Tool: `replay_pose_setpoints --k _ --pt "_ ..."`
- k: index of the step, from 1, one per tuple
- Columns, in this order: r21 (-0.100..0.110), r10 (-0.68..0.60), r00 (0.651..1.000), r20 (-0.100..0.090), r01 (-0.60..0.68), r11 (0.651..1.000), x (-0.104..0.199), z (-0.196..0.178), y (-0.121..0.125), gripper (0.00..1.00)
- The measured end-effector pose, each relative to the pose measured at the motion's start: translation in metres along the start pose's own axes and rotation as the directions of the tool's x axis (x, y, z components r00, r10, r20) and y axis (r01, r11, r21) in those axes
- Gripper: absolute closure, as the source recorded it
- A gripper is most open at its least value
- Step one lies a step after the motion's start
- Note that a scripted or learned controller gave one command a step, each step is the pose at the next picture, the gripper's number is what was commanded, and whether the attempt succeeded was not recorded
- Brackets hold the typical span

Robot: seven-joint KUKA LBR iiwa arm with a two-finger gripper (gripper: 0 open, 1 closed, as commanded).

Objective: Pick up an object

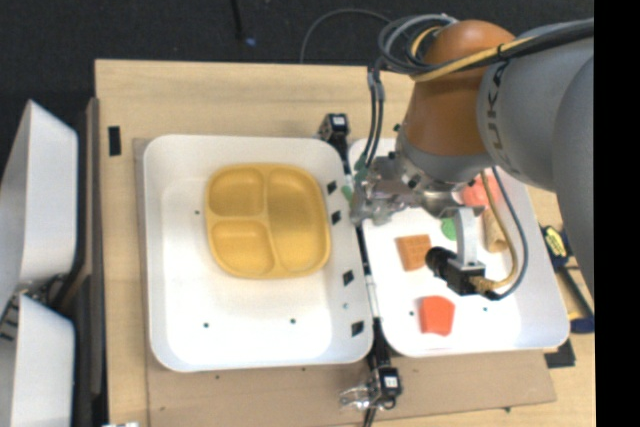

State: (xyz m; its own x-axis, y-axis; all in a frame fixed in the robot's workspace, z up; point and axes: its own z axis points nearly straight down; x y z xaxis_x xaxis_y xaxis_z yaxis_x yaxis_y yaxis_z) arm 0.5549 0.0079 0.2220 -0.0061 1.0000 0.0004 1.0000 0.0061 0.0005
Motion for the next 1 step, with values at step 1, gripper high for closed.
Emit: replay_pose_setpoints --k 1 --pt "0.001 0.000 1.000 0.000 0.000 1.000 0.0452 0.0030 -0.0138 1.00"
